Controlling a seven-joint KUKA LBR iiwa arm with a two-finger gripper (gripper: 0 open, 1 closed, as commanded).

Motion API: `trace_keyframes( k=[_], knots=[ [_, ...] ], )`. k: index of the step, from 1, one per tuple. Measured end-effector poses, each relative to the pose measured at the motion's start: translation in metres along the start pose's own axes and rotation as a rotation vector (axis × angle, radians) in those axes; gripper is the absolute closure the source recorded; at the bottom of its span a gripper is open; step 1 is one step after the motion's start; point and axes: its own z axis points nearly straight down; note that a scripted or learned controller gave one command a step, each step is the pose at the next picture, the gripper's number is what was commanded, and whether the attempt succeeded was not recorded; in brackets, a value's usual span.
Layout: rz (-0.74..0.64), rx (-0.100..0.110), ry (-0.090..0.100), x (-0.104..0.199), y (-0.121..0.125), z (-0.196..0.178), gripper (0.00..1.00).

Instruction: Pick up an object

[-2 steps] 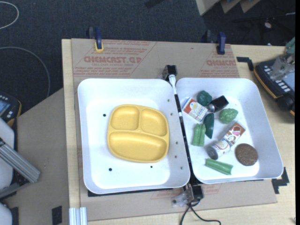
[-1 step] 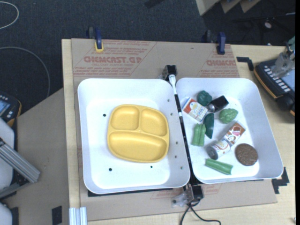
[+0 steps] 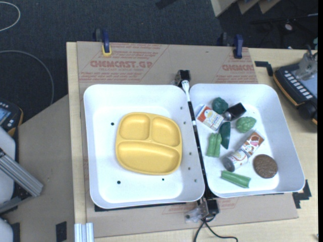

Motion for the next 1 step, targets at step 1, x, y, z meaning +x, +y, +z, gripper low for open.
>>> trace_keyframes(
  k=[1],
  knots=[
    [-0.001,-0.004,-0.002,-0.0005,0.0014,-0.0107,1.00]
  ],
)
